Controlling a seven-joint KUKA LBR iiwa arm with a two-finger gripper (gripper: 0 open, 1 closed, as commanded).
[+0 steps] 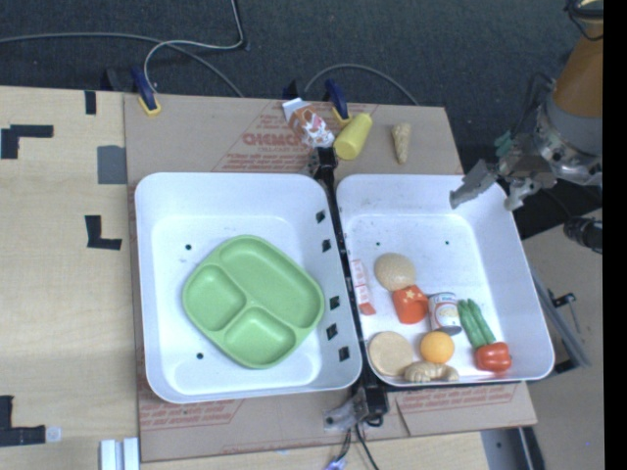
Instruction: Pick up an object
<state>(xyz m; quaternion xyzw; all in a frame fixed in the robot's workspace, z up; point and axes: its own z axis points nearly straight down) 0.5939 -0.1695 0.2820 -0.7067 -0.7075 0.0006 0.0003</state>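
While the fingers (493,189) hang spread apart over the right bin's (446,225) far corner, nothing sits between them.

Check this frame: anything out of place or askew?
Yes. Three items lie outside the bins on the cardboard behind them: a yellow bottle, a small beige piece and a red-and-white packet. A flat red-and-white wrapper rests against the right bin's left wall. The green tray sits skewed.

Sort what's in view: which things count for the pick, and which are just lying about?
For the pick:
gripper
right bin
tomato
orange
small can

Lying about:
green tray
left bin
yellow bottle
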